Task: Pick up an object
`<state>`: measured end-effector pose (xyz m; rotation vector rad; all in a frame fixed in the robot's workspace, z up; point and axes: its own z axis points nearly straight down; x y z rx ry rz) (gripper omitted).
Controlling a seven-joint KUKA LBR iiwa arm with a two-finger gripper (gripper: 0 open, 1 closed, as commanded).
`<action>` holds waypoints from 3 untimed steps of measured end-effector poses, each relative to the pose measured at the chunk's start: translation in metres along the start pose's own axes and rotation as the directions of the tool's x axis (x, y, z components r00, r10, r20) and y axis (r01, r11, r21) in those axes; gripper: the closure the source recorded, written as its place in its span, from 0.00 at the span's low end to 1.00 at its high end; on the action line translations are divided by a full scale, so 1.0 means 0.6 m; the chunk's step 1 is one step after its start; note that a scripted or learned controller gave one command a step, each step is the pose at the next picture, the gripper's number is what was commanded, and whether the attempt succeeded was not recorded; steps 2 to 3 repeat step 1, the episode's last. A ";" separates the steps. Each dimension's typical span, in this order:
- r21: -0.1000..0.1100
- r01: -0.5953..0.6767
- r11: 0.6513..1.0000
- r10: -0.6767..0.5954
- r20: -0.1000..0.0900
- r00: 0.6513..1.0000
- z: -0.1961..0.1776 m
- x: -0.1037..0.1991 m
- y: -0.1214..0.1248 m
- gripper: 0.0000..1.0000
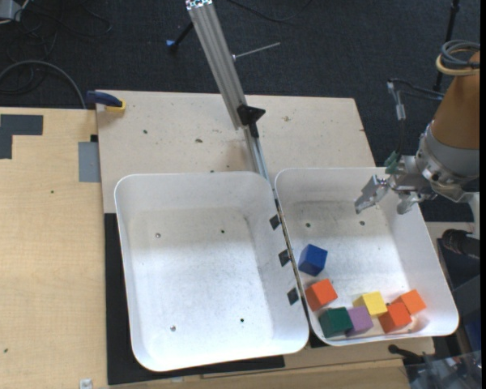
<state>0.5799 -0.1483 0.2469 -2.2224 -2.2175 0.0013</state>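
I am holding the gripper (386, 194) above the upper right part of the right bin (352, 186), with the arm (458, 124) reaching in from the right. The fingers are standing spread apart and are pinching nothing; there is only bare bin floor showing beneath them.

The things to pick from are all lying lower in that same bin, well apart from the gripper. The blue cube (313, 259) is sitting alone near the middle divider, with free floor on every side but the left. Below it, the orange cube (321, 292) is touching or almost touching the green cube (335, 322), which is pressing against the purple cube (360, 318). The yellow cube (374, 302), a red-orange cube (394, 316) and another orange one (413, 301) are crowding the lower right corner against the wall.

I am judging the approach as only beginning, so the choice of target is what matters now. I am favouring the blue cube: it is standing clear of its neighbours, so the fingers can drop on both sides without nudging anything. It is turned a little to the bin walls, so I am planning to rotate the wrist until the fingers line up with two opposite faces, centre over it, then descend straight. The cluster is too tightly packed for a clean pinch.
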 end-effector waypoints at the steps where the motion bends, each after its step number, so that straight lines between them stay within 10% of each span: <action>1: -0.010 0.007 1.000 -0.006 0.002 1.000 -0.127 0.025 0.073 0.00; 3: -0.010 0.007 1.000 -0.006 0.002 1.000 -0.127 0.025 0.073 0.00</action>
